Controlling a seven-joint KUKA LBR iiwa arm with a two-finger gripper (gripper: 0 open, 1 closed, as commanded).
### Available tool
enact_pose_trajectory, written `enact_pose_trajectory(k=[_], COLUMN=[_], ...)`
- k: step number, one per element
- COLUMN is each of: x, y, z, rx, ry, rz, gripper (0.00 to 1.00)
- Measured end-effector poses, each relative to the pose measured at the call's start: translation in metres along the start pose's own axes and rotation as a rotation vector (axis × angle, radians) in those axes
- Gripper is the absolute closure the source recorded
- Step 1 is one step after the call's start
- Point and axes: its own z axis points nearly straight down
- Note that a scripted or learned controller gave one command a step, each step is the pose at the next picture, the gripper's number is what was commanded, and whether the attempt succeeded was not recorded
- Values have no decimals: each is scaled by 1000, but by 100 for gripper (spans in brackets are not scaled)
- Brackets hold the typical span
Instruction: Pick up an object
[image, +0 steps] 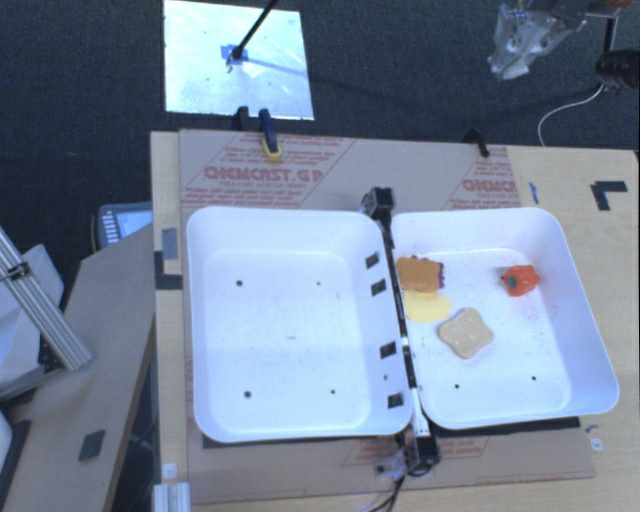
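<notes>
End effector (518, 45) high at top right, beyond desk (330, 165). Right bin (560, 385) holds orange-purple block (420, 274), yellow disc (428, 308), toast piece (466, 333), red toy (519, 280). Left bin (290, 330) beside it.

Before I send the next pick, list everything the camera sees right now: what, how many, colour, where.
Bins: 2, white, side by side on the bench.
Bread slice: 1, tan, right bin, near its middle.
Flat yellow piece: 1, pale yellow, right bin, touching the bread slice's upper left.
Orange-brown block: 1, with a purple edge, right bin, by the divider, just above the yellow piece.
Red-orange item: 1, with a dark spot, right bin, upper right, apart from the rest.
Clips: several, black, along the seam between the bins.
Shiny plate: 1, silver, on the dark floor behind the bench.
Gripper: 1, pale grey, top right, high above the bench; blurred.
</notes>
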Motion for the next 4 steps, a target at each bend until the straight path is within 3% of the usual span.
enact_pose_trajectory(k=[2, 3, 4], x=[167, 236, 231], y=[0, 1, 2], z=[4, 4, 3], rx=[6, 7, 6], ry=[3, 3, 0], rz=[-4, -2, 4], gripper=[100, 100, 0])
